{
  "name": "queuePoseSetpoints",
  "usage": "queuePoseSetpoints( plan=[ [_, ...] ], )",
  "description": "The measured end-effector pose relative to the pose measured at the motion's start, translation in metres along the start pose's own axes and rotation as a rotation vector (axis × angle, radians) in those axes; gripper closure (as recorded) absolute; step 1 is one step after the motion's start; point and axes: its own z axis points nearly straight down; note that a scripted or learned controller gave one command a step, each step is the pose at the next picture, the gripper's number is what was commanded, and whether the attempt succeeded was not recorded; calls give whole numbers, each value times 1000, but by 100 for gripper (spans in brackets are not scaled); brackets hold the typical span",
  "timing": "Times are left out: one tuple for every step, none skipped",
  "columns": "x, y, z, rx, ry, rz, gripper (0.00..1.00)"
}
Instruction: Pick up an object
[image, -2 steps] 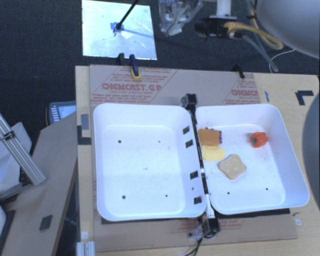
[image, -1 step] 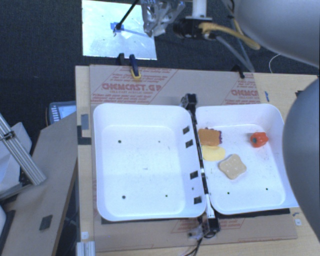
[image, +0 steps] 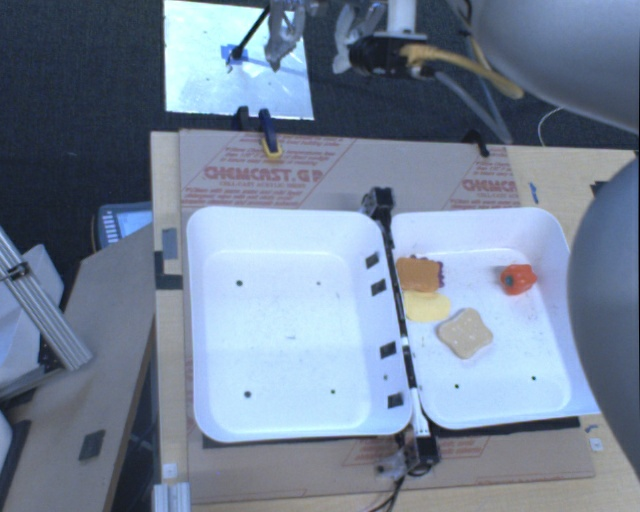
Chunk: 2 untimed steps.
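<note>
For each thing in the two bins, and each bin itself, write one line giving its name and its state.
Left bin: upright, holds no objects.
Right bin: upright, holds four objects.
Orange block: lying flat by the divider.
Yellow disc: lying flat.
Toast slice: lying flat.
Red pepper: on its side, apart from the others.

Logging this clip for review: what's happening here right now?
A grey robot arm looms at the right edge above two white bins. The right bin holds four small things: an orange block with purple at its edge, a yellow flat piece, a toast-shaped piece and a red-orange piece. Nothing looks lifted yet. The left bin sits beside it.
</note>
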Motion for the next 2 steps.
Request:
queuePoseSetpoints(
  plan=[
    [1,0,-12,-3,2,-4,100],
    [1,0,-11,-2,1,-5,0]
  ],
)
